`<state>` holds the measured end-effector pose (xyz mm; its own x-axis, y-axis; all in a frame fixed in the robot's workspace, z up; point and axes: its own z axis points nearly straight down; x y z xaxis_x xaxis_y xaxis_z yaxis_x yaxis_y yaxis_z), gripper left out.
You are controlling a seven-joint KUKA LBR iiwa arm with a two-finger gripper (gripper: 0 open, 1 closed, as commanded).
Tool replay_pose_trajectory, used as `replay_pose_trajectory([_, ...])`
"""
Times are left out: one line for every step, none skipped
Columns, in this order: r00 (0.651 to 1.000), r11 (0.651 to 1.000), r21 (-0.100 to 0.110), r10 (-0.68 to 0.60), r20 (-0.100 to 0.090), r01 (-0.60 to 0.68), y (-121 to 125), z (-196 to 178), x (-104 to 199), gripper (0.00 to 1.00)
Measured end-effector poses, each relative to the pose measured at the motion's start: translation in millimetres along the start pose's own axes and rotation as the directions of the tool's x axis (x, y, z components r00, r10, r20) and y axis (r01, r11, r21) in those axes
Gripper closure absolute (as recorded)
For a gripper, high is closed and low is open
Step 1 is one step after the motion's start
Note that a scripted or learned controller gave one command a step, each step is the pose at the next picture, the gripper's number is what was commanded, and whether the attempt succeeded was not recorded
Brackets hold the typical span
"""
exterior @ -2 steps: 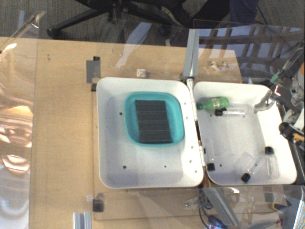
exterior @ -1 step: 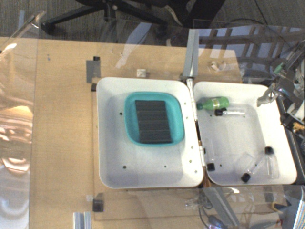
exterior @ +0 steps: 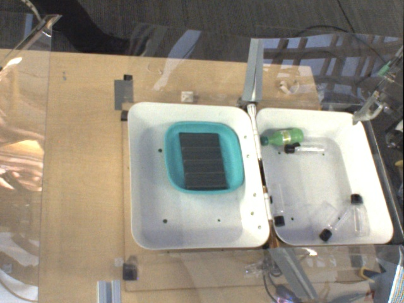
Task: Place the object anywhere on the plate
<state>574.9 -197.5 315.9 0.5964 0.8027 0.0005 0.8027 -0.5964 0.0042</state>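
Camera view, looking down on both bins: left bin [exterior: 145,226] holds the teal plate [exterior: 235,163], sitting a bit toward 12 o'clock of the bin's centre, w/ a dark ribbed slab [exterior: 202,161] lying flat across most of its middle. Teal rim is bare all round, so a drop near the rim or on the slab would both count as on the plate, I'd say.

Right bin [exterior: 315,188] has the loose stuff. Green bottle [exterior: 283,136] lies on its side at approx 10 o'clock of that bin, near the wall shared w/ the left bin. Just beside it at its 4 o'clock, a clear vial w/ black cap [exterior: 304,148], also lying flat. Toward 5 o'clock of the bin, more clear vials [exterior: 344,216] w/ black caps, close together, hard to separate. One small black cap [exterior: 278,220] at 7 o'clock by the wall.

Task obj is prob one of these, all in the right bin, none on the plate yet, so pick not begun.

Gripper state: can't tell
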Motion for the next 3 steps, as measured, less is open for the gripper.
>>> replay_pose_trajectory([0.995,0.995,0.001,0.096,0.001,-0.096,-6,-14,-4,0.00])
replay_pose_trajectory([0.990,0.990,0.002,0.138,0.001,-0.138,7,-42,11,0.00])
replay_pose_trajectory([0.964,0.964,0.000,0.265,0.000,-0.265,-2,-74,-4,0.00])
